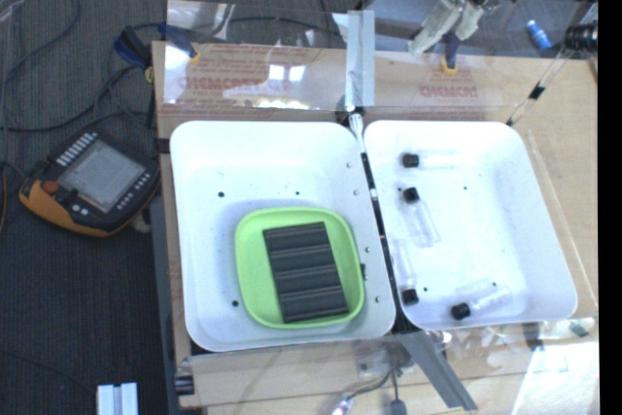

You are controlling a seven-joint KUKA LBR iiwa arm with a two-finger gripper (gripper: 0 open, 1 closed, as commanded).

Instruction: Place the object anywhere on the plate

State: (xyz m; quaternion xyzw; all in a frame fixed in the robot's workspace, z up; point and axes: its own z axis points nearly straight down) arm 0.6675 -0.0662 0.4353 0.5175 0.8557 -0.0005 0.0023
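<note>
Vials [418, 214]: clear plastic, black caps, light, slick, prone to rolling; grip across the body.
Plate [251, 238]: green, left bin.
Gripper [442, 24]: raised behind the bins; grip state unclear.

Hand [439, 26] raised high, seemingly empty

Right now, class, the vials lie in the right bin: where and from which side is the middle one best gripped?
Take the middle vial across its clear body, near the black cap, coming straight down from above. It lies flat on the bin floor, its axis running roughly front to back, so closing across its width, left to right, likely suits.
</note>
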